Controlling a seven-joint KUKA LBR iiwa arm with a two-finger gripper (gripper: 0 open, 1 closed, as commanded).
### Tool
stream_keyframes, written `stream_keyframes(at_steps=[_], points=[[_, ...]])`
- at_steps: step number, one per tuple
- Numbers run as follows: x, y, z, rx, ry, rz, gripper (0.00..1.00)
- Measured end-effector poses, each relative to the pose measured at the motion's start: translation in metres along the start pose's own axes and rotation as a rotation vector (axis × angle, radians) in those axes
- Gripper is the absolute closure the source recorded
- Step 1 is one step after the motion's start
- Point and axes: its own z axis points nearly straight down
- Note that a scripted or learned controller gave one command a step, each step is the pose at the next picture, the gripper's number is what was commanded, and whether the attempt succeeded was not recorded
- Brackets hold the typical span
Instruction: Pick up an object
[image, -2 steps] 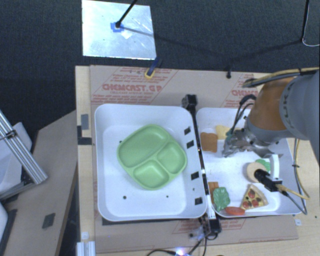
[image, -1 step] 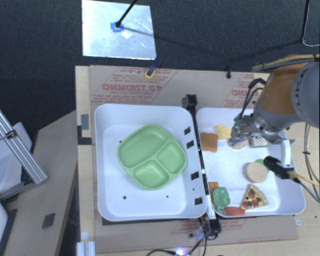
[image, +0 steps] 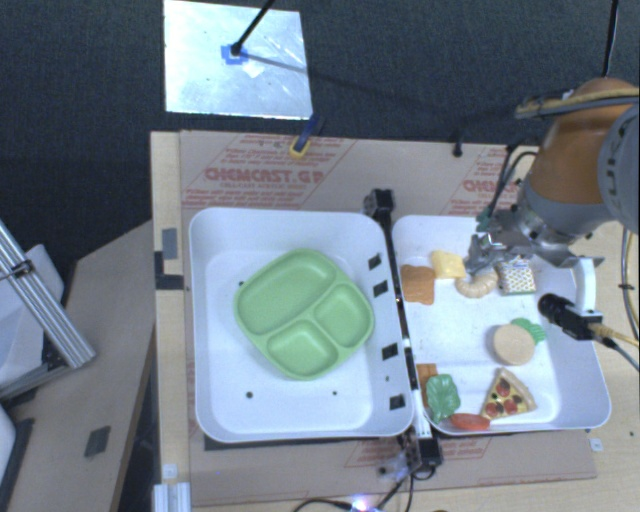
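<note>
- Camera view: the arm (image: 580, 150) came in from the upper right of the frame, and its gripper (image: 487, 252) hung low over the upper middle of the right bin (image: 600, 400).
- The nearest piece was a pale curved food toy (image: 477, 287), lying just below the gripper in the frame and possibly touching it; its long axis ran roughly left to right, with the right end curling upward.
- By my reading, the coming move turned on that relation: the curved toy sat almost directly under the tool, so a short drop, with the jaws set across the toy's narrow width, looked like the call.
- How far the gripper stood open could not be told from this angle, and nothing was visibly held in it.
- Close around it lay a yellow block (image: 448, 264) to the left, a toast slice (image: 418, 284) further left, and a speckled square piece (image: 516, 277) to the right.
- The left bin (image: 215, 400) held a green divided plate (image: 303, 314), well apart from the tool.
</note>
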Motion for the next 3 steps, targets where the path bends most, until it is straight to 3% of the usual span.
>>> stream_keyframes(at_steps=[1, 3], points=[[0.000, 0.001, -0.020, 0.003, 0.001, 0.000, 1.00], [0.113, -0.022, -0.031, 0.006, 0.004, -0.006, 1.00]])
